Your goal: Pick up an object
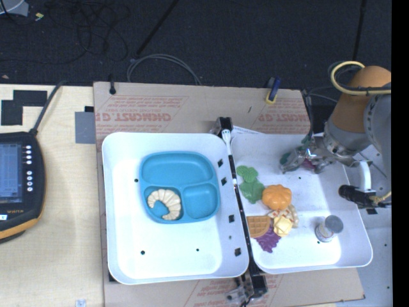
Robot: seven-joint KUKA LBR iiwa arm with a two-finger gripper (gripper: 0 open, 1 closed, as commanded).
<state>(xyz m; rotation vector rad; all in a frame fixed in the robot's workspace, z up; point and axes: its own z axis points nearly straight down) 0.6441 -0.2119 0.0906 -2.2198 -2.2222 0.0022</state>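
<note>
While two shallow white bins sit side by side on a cardboard sheet point(192, 110), the left bin point(121, 235) carries a blue divided plate point(181, 185), and a pale croissant point(165, 203) lies in the plate's lower left compartment. The right bin point(345, 251) bears the loose items, clustered near its left wall. A grey arm with an orange band point(358, 101) reaches in from the right, and its gripper point(300, 160) hangs over the upper part of the right bin, well apart from the cluster; whether its tips are spread or pressed together cannot be told, as the tool is small and blurred. Among the items, a green leafy piece point(250, 184) lies just left of an orange fruit point(277, 197), touching it. Below them sit a waffle-like brown piece point(257, 225), a pale yellow item point(284, 221) and a purple bit point(268, 241), all close together. A small grey cylinder point(328, 228) stands alone toward the bin's lower right. A handheld pendant with a screen point(16, 181) rests on the bench at far left.
</note>
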